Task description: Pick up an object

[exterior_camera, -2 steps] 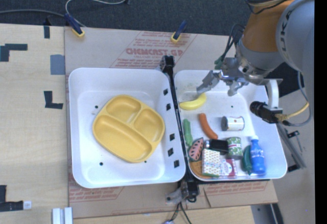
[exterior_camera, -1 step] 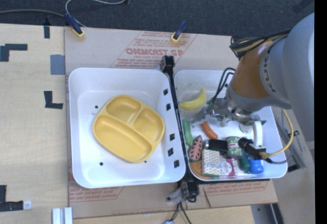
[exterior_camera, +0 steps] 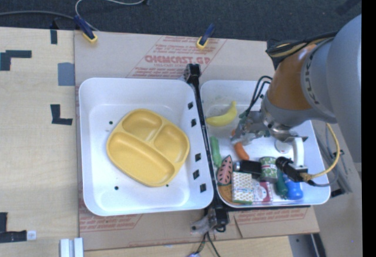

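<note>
My gripper (exterior_camera: 245, 134) reaches down into the right bin (exterior_camera: 317, 194), hanging below the grey wrist and its orange band. Its tips sit just above a small orange carrot-like piece (exterior_camera: 241, 151). Left of the gripper lies a yellow banana (exterior_camera: 224, 116). Along the bin's near side are a green pod (exterior_camera: 215, 151), a pink strawberry-like slice (exterior_camera: 224, 172), a printed packet (exterior_camera: 248, 188), a green can (exterior_camera: 269, 168) and a blue object (exterior_camera: 292, 190). The arm hides much of the bin's far right part.
In the left bin (exterior_camera: 88, 132) rests a yellow divided plate (exterior_camera: 148, 146). A black divider (exterior_camera: 198, 127) runs between the bins. Both bins stand on a cardboard sheet (exterior_camera: 135, 53) held by yellow clips. A cable (exterior_camera: 329, 162) loops by the right bin's edge.
</note>
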Motion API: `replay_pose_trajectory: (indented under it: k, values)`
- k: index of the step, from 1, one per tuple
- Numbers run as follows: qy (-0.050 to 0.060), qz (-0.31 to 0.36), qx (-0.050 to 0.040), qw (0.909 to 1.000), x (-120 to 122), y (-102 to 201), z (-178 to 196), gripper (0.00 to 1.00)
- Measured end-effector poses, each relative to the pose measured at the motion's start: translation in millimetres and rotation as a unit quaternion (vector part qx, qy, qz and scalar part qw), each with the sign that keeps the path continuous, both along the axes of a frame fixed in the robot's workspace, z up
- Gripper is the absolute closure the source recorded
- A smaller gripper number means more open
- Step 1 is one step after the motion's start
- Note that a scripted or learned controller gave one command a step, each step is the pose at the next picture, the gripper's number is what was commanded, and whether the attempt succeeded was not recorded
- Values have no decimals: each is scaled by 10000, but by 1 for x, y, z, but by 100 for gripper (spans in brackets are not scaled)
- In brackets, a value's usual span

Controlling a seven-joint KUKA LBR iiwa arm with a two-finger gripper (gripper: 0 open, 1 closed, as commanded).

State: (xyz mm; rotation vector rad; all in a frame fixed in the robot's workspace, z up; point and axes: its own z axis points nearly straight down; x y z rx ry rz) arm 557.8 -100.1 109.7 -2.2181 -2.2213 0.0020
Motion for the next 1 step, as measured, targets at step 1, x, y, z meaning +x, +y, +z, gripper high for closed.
replay_pose_trajectory:
  k: [1]
  values:
    - [-14, -2, -6, 10000, -27, 53, 134, 100]
